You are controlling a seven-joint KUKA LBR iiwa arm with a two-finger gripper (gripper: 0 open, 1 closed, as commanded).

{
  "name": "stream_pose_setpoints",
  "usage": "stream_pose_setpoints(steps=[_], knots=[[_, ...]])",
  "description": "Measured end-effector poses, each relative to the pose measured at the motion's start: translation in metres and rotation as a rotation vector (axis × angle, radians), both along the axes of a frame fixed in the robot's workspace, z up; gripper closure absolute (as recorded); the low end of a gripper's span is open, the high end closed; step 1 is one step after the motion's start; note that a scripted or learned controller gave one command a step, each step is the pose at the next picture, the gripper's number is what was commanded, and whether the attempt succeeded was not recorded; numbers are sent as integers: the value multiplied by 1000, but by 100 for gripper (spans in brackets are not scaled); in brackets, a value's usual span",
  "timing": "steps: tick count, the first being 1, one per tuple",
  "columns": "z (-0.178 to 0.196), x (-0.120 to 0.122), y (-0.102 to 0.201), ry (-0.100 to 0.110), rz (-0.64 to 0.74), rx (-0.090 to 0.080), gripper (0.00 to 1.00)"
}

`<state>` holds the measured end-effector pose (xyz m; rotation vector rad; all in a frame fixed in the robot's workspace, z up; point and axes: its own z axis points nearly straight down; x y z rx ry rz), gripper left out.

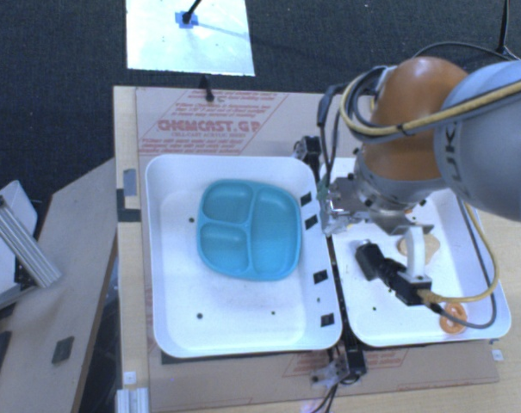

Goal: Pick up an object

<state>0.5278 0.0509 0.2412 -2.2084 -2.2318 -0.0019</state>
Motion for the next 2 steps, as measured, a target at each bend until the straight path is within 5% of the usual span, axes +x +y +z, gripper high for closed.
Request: stream_pose_setpoints(steps=[1,2], knots=[[1,7,53,-2,0,1,100],[1,7,50,-1,-6,-2,0]])
